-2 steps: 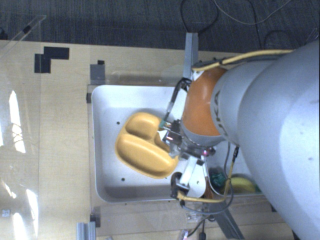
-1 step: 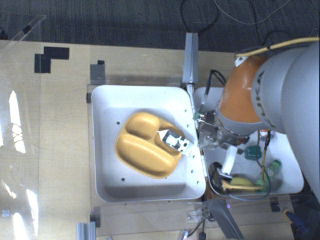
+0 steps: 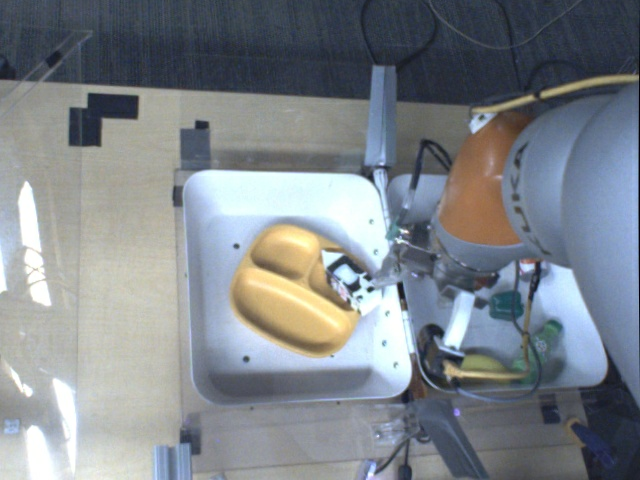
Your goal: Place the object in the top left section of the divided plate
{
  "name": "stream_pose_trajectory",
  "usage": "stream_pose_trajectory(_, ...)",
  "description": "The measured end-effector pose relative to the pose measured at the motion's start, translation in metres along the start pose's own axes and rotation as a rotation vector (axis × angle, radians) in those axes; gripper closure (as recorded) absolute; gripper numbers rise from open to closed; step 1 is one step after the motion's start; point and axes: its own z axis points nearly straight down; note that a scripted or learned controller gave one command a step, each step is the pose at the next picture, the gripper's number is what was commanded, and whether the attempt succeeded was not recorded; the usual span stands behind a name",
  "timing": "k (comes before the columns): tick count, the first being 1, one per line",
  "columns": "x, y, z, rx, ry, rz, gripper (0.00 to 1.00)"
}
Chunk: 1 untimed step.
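Clearly you're mid-task — gripper (image 3: 347,286) hovers at the yellow divided plate's (image 3: 290,303) right edge; finger state unreadable — placement unconfirmed.

A robotics lab: wooden bench (image 3: 120,298), white bins (image 3: 200,368), loose cables (image 3: 470,13), taped markers (image 3: 100,116).
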Motion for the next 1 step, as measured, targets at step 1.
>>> stream_pose_trajectory(1, -0.0060, -0.0185, 0.0005, 0.002, -0.001, 0.245, 0.00)
